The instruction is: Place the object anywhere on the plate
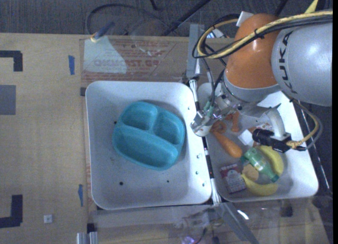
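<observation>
Gripper: the gripper (200, 123) hangs over the inner edge of the right bin (302, 180), right at the rims where the two bins meet.
Grip state: cannot tell whether it is apart or together; nothing is seen clamped in it.
Plate: the blue divided plate (149, 134) lies in the left bin (100, 177), near the gripper on the view's left, with nothing on it.
Objects: all lie in the right bin, on the far side of the gripper from the plate.
Nearest: an orange carrot (228, 143), just beside the gripper toward the view's lower right.
Farther: a yellow banana (265, 180) with a green plastic thing (261, 162) on top of it, and a red-and-white packet (232, 178) touching the banana.
In the way: the two bin rims stand between the objects and the plate.
Arm: the grey arm with its orange band (253, 53) overhangs the right bin's far half.
</observation>
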Tool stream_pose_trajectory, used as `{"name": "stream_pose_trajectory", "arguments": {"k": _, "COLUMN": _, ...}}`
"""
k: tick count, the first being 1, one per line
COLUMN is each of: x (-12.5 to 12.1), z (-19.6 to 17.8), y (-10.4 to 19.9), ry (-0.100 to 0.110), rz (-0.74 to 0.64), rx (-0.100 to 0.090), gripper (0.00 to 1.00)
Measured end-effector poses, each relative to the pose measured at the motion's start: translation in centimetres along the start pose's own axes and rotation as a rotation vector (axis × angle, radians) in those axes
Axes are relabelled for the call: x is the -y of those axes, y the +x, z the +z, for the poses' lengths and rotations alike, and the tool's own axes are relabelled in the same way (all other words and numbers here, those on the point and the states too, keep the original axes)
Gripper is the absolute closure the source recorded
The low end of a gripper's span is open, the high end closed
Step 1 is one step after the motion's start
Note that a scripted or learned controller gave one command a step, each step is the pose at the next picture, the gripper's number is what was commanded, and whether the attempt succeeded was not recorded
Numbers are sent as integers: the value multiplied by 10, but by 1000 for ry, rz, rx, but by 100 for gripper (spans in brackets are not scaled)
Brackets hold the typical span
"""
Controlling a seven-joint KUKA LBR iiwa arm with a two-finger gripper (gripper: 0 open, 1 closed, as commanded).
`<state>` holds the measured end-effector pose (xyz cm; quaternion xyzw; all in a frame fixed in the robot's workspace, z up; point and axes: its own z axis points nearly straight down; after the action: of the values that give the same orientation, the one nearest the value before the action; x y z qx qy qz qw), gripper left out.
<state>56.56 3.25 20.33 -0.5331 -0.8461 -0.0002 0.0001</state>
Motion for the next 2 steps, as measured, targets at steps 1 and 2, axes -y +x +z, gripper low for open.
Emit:
{"name": "stream_pose_trajectory", "arguments": {"k": 1, "x": 3, "z": 19, "y": 63, "ry": 2, "rz": -226, "rx": -1, "gripper": 100}}
{"name": "stream_pose_trajectory", "arguments": {"k": 2, "x": -29, "z": -2, "y": 111, "ry": -3, "rz": -348, "rx": 2, "gripper": 100}}
